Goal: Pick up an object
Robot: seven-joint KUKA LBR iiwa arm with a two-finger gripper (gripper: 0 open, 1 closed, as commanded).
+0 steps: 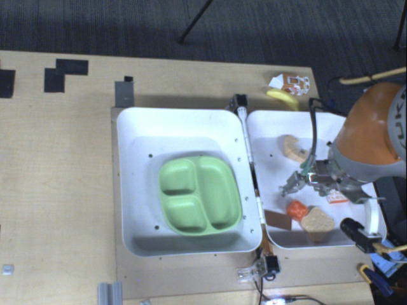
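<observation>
Pale wood makes up the tabletop (57, 189), with dark carpet beyond its far edge, and two white bins sit on it side by side. Over the right bin (270, 135) the gripper (297, 181) hangs low, reaching in from the right on the grey arm (375, 138) with its orange band. Its metal fingers point left and look slightly spread, with nothing seen between them; how wide they stand is hard to tell.

Four objects lie in the right bin. One tan round piece (294, 148) lies just beyond the gripper. One orange-red object (297, 209) lies just nearer than the gripper, touching one tan bread-like piece (317, 220) on its right. One dark brown flat piece (277, 220) lies at the near wall, left of the red one.

In the left bin (137, 138) rests one green tray (199, 194) with three compartments. One yellow banana-like item (281, 96) lies on the tabletop beyond the right bin.
</observation>
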